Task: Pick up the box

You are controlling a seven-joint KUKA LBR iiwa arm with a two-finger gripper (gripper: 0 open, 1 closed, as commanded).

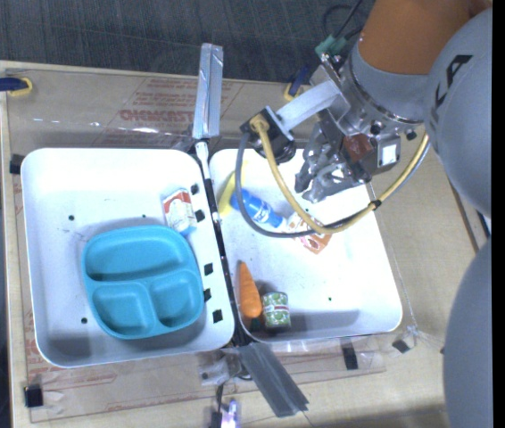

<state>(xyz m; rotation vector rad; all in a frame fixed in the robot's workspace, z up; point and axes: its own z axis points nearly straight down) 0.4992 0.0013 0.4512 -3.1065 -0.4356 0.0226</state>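
A small red and white box [177, 209] lies in the left bin [47, 239], against its right wall and just above the blue tray. My gripper [320, 173] hangs over the back of the right bin [360, 275], well to the right of the box and apart from it. Cables and a yellow hose loop around the gripper's wrist. Below the gripper a small flat orange and white packet [316, 238] rests on the bin floor.
A blue divided tray [142, 280] fills the middle of the left bin. The right bin holds a blue bottle [258, 208], a yellow item [226, 194] at its left wall, a carrot [249, 291] and a green can [276, 310].
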